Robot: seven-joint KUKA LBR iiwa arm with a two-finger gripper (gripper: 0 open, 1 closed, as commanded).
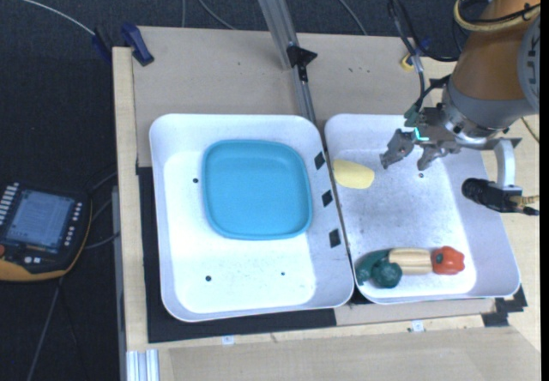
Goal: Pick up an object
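Observation:
My gripper (410,158) hangs over the far part of the right bin (480,225), its fingers spread open with nothing between them. A pale yellow lemon-shaped object (353,174) lies just to its left, near the bin's left wall. Along the near edge of the same bin rest a dark green object (379,271), a tan cylinder (411,261) and a red tomato-like object (447,261), lined up side by side.
The left bin (180,276) holds a blue square plate (256,189). A metal pole (279,19) rises at a slant from the far edge between the bins. Cables run over the dark floor behind the bench, and a pendant (39,225) sits at left.

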